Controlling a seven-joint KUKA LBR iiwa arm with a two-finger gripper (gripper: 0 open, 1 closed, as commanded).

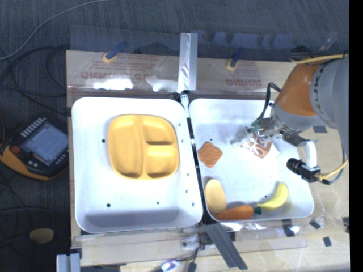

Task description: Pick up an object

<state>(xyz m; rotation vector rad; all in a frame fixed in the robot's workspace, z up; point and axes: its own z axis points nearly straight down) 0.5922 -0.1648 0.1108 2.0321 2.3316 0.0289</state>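
A small crumpled reddish-and-clear wrapper (260, 147) lies in the right shallow white bin (227, 115), upper middle, and the two-finger gripper (256, 134) sits right over it — grip state, I cannot tell. Best bet: descend squarely, close centred, well apart from the orange waffle-like square (210, 153).

A robotics lab: an industrial arm (317, 95) over taped-down white bins (91, 208), a teach pendant (37, 149) at left, loose cables (68, 10) on grey carpet.

You saw the arm (317, 92) cut off at the right edge, and the tool (258, 136) too blurred to read its fingers.
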